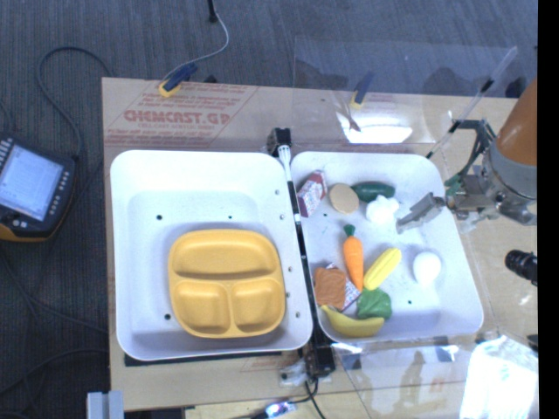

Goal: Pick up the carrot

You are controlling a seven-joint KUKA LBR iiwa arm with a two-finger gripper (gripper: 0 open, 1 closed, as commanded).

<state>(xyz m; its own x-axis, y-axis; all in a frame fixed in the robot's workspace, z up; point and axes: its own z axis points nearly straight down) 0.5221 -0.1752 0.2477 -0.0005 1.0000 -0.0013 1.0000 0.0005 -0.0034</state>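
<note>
The orange carrot (352, 260) with a green top lies near the middle of the right bin (454, 308), between a brown biscuit-like piece (330, 283) and a yellow corn cob (383, 267). My gripper (463, 209) hangs over the right side of that bin, up and to the right of the carrot. It is open, and one grey finger (417, 212) reaches left toward a white lump (381, 209). Nothing sits between the fingers, and the carrot lies well apart from them.
The right bin also holds a banana (352, 324), a green pepper (375, 304), a white egg (426, 267), a dark green vegetable (374, 190), a tan round piece (343, 198) and a red packet (312, 192). A yellow divided plate (227, 283) lies in the left bin (140, 234).
</note>
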